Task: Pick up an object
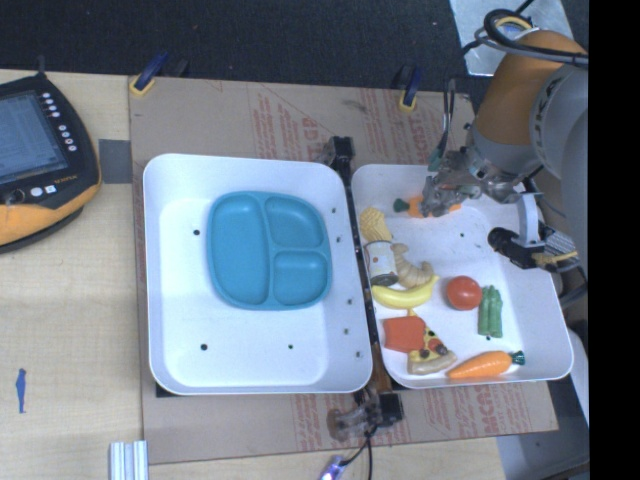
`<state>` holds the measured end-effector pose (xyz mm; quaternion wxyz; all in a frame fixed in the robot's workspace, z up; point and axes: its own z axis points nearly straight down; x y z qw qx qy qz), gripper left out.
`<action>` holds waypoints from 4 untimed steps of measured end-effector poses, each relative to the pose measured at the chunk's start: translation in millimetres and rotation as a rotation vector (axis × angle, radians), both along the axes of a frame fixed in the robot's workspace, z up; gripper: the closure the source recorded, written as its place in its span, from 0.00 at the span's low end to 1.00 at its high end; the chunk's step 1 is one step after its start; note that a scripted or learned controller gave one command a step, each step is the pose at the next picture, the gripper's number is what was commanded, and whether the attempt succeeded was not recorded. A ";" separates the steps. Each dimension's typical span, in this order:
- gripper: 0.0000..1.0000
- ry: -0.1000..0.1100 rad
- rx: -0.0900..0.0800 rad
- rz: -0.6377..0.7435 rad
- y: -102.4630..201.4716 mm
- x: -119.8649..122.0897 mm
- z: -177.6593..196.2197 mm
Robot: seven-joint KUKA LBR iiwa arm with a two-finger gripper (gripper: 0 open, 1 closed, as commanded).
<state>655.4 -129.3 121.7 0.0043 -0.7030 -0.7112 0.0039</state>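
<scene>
My claw [437,205]: over the right bin's [545,313] far corner, grip state I cannot tell.
Beneath it: small orange toy [414,206].

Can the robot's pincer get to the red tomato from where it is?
Probably yes. The tomato lies uncovered in the right bin, nothing on top of it, and the pincer hangs over that same bin's far end.

The arm [545,108] is grey with a broad orange band above the wrist. A black cable loops over the orange section's top. Below the band, the wrist narrows to a dark metal gripper [437,200] with thin rods running above it.
</scene>
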 end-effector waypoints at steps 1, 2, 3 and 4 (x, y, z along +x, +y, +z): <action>0.00 0.000 0.000 0.000 0.0 -0.1 -0.1; 1.00 -0.003 -0.001 0.002 -0.5 0.5 10.4; 0.00 -0.003 -0.002 0.002 -0.5 0.4 10.2; 0.00 -0.006 -0.002 -0.006 16.6 0.3 -30.5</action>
